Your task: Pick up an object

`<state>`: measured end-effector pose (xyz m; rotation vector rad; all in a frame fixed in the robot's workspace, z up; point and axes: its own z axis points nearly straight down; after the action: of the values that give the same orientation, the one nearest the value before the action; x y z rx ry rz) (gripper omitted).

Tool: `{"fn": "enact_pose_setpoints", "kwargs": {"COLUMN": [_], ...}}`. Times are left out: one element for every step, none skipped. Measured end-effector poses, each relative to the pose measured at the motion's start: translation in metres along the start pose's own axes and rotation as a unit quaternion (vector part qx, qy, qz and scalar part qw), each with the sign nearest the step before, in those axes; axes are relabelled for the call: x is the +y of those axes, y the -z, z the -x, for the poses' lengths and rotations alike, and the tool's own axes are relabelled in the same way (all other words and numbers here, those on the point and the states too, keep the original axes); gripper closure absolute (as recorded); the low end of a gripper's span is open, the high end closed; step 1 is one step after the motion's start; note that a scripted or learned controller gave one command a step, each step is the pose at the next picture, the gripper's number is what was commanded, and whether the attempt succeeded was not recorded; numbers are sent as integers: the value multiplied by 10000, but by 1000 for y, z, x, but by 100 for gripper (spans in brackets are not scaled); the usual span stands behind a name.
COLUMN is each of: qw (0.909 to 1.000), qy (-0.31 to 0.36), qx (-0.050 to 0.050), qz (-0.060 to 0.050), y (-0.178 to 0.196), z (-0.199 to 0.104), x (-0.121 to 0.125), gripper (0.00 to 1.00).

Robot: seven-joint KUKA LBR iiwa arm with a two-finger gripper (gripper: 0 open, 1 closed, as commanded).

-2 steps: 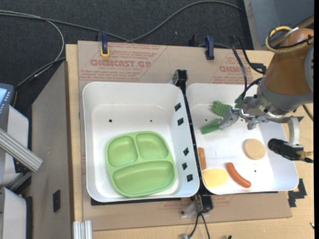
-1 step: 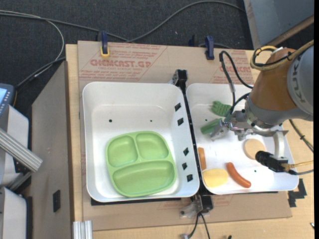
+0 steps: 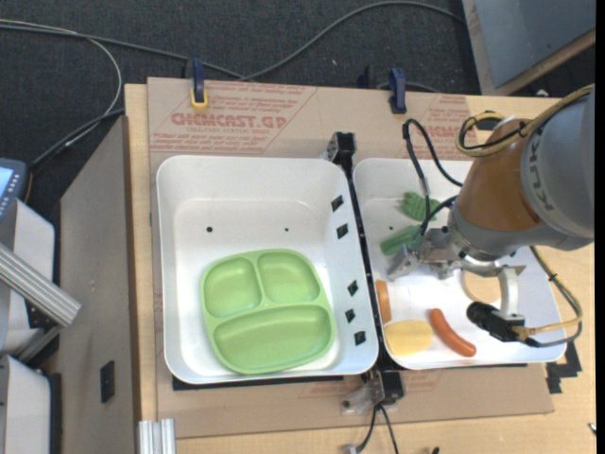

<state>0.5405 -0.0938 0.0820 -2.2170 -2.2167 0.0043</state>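
A cardboard-topped counter (image 3: 284, 112) carries two white bins — the left bin (image 3: 180, 253) and the right bin (image 3: 544, 282). The tool (image 3: 408, 256) hangs low in the right bin; whether it is spread or closed cannot be told. One green leafy toy (image 3: 414, 206) lies just behind it, another green piece (image 3: 397, 242) right at its tip. In front of it lie two sausages — one orange (image 3: 383, 301), one red (image 3: 452, 333) — and one yellow piece (image 3: 408, 337). Well to its left sits one green divided plate (image 3: 267, 308).
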Motion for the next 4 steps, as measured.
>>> {"fn": "enact_pose_setpoints", "kwargs": {"qw": [10000, 10000, 10000, 10000], "qy": [-3, 8, 9, -1], "qx": [-1, -17, -17, -8], "qz": [30, 65, 70, 17], "y": [14, 78, 142, 124], "z": [0, 2, 3, 3], "x": [1, 3, 2, 2], "gripper": [100, 100, 100, 100]}}
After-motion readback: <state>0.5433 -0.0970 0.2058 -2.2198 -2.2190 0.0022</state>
